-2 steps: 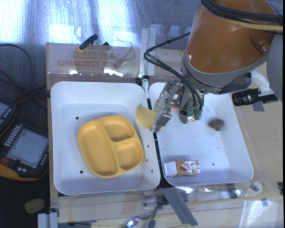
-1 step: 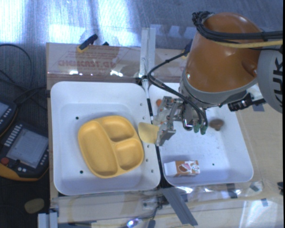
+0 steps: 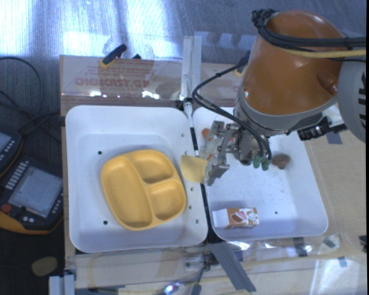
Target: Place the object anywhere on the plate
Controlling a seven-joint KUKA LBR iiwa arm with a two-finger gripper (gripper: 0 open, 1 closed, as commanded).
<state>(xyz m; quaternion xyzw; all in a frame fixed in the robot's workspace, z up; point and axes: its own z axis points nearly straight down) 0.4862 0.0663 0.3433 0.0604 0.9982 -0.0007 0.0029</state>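
Nearest edge of the bench: a small printed carton (image 3: 235,217) (red-brown picture on white) lies flat near the front wall of the right bin (image 3: 307,211), well apart from everything else in there.

Left bin (image 3: 80,165) holds the yellow plate (image 3: 142,188), three compartments, sitting roughly centred and turned at an angle. Nothing on the plate.

Between the bins: the gripper (image 3: 210,171) hangs over the divider (image 3: 200,189), fingers pointing down and toward the left bin. A pale yellow wedge (image 3: 192,168) (looks like a cheese slice) sits right at the fingertips, over the right rim of the left bin, just beside the plate's right edge, not on it. The wedge touches or overlaps the fingertip from this angle; can't tell whether it's actually pinched between the fingers or just lying against them, and can't tell how far the fingers are apart.

Further back in the right bin: a small brown lump (image 3: 282,161) near the right wall, partly under the wrist. Green and red bits hang near the wrist (image 3: 258,161), too small to identify.

Above that, the arm's orange band (image 3: 295,60) covers the back of the right bin, black cables looping off it.

Beyond the bins: a clear sheet with red lettering (image 3: 114,78), a yellow-and-black item (image 3: 112,54) on it. Far left, on the floor, a teach pendant (image 3: 24,195).
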